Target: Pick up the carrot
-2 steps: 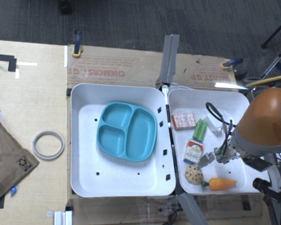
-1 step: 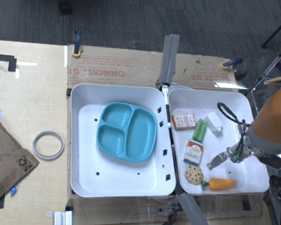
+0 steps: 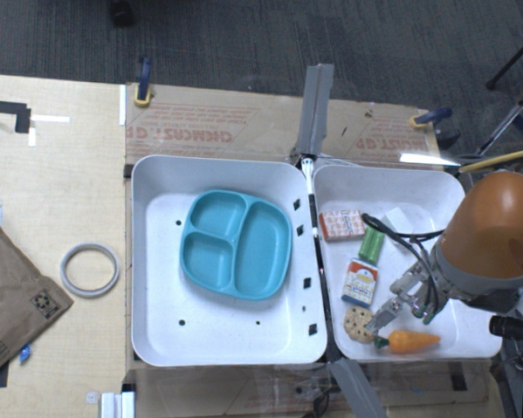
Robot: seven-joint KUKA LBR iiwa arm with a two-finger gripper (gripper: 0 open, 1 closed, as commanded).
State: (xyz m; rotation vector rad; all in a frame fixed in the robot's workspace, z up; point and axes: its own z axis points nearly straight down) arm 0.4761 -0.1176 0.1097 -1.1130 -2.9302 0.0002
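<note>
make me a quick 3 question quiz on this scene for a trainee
1. True or false: the carrot lies in the same bin as the blue plate.
2. What lies nearest the carrot? A) cookie B) green bottle C) tape ring
3. Fill in: the blue plate has ___ compartments.

Key
1. False. The carrot is in the right bin, the plate in the left bin.
2. A
3. three
</note>
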